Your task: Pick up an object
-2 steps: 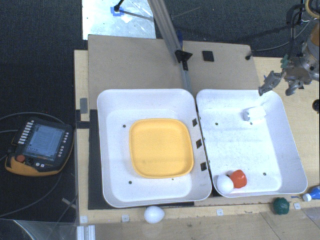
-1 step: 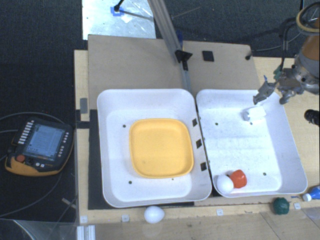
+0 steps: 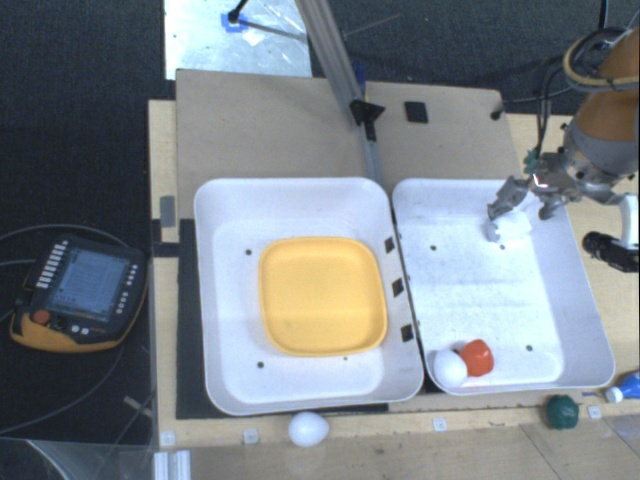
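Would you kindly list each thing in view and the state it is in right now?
Gripper: over the right bin's far end, fingers spread, holding nothing.
Yellow plate: lying flat in the left bin.
Orange object: resting at the right bin's near edge, touching the white ball.
White ball: resting in the right bin's near left corner.
White egg: lying on the bench outside the bins.
Green object: on the bench, outside the right bin.

Right bin mostly open; left bin largely covered

The right bin [image 3: 500, 298] has bare floor except its near left corner, where a white ball [image 3: 450, 368] touches an orange object [image 3: 477, 357]. A yellow plate [image 3: 323, 295] covers the left bin's [image 3: 225, 268] middle.
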Available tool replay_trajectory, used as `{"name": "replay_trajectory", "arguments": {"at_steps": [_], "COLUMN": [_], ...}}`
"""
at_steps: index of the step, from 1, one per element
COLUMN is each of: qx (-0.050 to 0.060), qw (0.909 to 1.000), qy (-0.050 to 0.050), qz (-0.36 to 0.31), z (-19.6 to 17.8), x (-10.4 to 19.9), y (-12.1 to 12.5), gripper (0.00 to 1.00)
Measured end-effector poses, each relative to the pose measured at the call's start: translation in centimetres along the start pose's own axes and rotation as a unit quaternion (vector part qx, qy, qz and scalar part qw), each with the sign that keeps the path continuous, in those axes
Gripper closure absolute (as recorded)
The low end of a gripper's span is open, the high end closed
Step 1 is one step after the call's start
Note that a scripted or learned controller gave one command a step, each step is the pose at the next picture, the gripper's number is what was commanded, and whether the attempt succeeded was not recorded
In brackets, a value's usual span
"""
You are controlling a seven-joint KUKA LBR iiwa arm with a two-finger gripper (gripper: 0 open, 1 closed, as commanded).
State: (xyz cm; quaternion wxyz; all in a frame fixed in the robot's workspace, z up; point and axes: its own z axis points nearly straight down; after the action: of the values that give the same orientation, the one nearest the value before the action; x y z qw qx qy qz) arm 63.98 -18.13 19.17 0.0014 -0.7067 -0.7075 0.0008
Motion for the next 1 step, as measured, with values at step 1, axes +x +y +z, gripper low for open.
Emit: {"name": "replay_trajectory", "arguments": {"at_steps": [1], "qx": [0.0], "qw": [1.0], "qy": [0.0], "qz": [0.001], "z": [6.19], "x": [-0.25], "y": [-0.33], "gripper": [0.0]}}
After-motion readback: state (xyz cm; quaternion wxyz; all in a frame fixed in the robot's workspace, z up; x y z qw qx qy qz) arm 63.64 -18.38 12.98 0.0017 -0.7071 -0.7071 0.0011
